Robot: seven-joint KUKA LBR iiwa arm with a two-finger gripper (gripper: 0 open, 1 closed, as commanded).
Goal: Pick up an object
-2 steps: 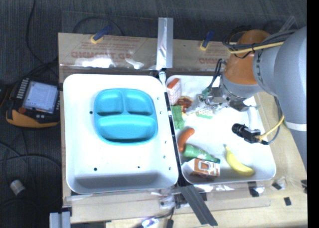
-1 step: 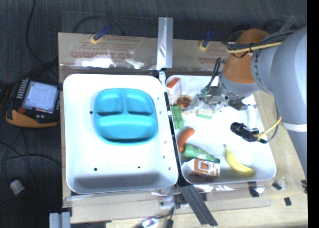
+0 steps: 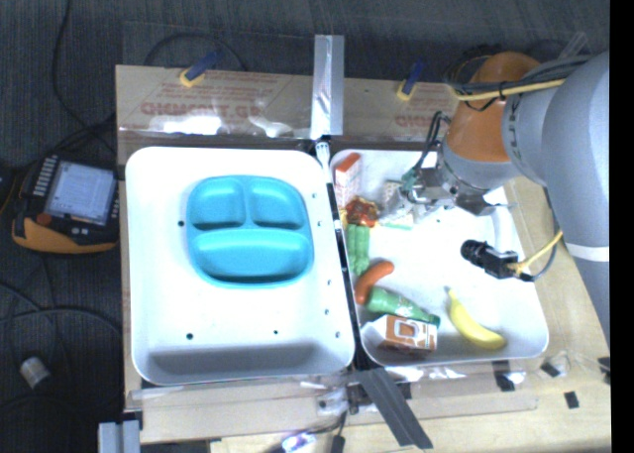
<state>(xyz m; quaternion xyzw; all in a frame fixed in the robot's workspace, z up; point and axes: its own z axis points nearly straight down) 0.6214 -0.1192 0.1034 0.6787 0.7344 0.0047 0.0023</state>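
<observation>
Gripper (image 3: 421,186) hovers over the right bin's (image 3: 525,273) jumble, curved banana (image 3: 472,323), glossy carton (image 3: 408,333); its grip, can't tell.

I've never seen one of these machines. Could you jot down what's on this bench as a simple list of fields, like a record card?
Arm: grey with an orange band, reaching in from the right
Tool: low over the far part of the right bin
Left bin: holds a blue divided tray
Right bin: holds mixed items
Near front of right bin: banana, small carton
Along its left wall: orange sausage-like item, green item, upright carton
Off the bench, left: handheld screen unit on the floor
</observation>
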